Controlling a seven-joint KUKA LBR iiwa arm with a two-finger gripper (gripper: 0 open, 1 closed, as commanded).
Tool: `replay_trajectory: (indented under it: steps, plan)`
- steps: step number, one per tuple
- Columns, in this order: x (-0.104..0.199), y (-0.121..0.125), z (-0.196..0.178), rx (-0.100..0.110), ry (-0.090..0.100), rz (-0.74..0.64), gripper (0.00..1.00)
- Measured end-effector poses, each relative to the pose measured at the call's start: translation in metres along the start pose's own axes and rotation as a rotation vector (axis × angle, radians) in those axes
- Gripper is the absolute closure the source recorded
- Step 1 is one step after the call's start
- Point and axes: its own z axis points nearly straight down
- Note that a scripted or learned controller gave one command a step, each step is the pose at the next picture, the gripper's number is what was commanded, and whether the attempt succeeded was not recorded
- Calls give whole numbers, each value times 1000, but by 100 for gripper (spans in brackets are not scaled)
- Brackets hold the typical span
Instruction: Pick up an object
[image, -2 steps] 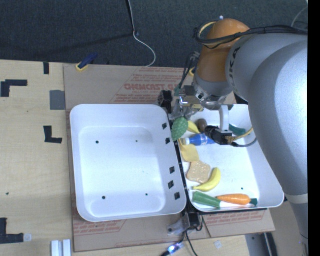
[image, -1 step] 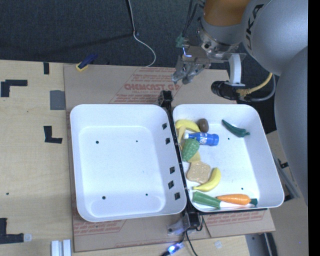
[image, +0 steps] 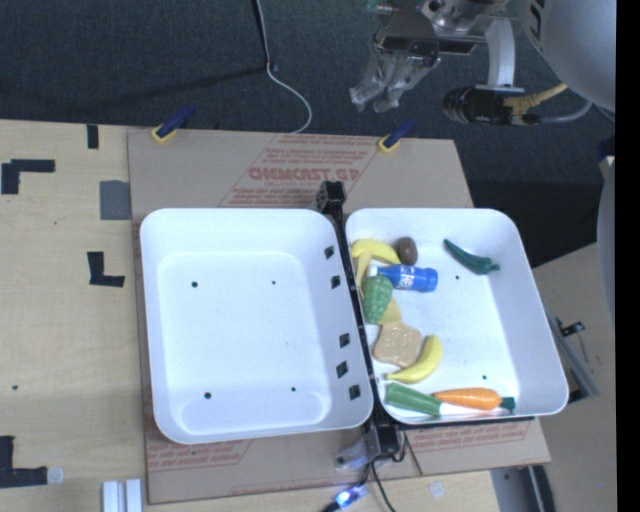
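Your gripper (image: 380, 88) is up at the top of the frame, above the bench's far edge and well apart from both bins. The fingers point down-left and look blurred, so I can't tell if they're spread or closed. Nothing visible between them.

All the objects are in the right bin (image: 520, 300), mostly bunched along its left wall:
- banana (image: 372, 250) at the top, brown round item (image: 405, 248) just beside it
- blue bottle (image: 412, 278) lying flat, green textured piece (image: 377, 298) touching it from below
- tan slab (image: 397, 343) with a second banana (image: 423, 362) against it
- carrot (image: 468, 398) and green vegetable (image: 412, 400) along the near wall
- dark green pepper (image: 470, 257) alone, near the far right corner

The left bin (image: 160, 300) sits just beside it, walls touching.
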Motion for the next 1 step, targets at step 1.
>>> replay_trajectory:
  steps: [1]
  plan:
    - [17, 0, -76, 5, -1, 2, 100]
